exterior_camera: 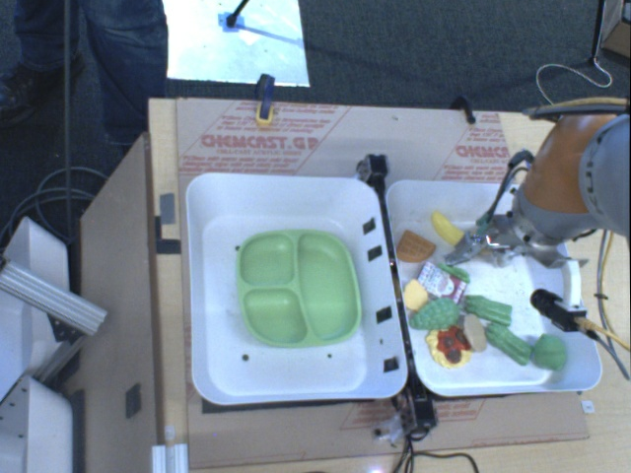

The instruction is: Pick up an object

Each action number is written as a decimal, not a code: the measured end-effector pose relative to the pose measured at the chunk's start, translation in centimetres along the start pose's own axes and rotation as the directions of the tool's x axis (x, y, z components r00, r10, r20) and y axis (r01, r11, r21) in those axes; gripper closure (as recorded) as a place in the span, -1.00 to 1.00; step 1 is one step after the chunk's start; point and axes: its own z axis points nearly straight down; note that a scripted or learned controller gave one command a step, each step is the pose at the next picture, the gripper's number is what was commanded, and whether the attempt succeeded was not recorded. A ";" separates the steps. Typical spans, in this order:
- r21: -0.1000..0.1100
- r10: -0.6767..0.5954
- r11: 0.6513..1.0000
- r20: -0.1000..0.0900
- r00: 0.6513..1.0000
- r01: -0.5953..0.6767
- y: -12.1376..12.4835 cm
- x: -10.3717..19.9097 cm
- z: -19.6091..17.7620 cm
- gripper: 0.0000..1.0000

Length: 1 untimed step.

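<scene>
In the right bin (588, 368) by the table's (118, 264) right edge lie toy foods, a yellow banana (447, 229) among them. The gripper (471, 247) hovers just beside it; its state I cannot tell. The left bin (212, 294) holds a green tray (298, 288).

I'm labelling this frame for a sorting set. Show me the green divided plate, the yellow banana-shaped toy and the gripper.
green divided plate (298, 288): camera view, middle of the plate.
yellow banana-shaped toy (447, 229): camera view, middle of its body.
gripper (466, 252): camera view, at its fingertips.
</scene>
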 end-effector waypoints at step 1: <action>-0.001 0.001 1.000 0.002 1.000 -0.001 4.6 -2.3 0.1 -1.00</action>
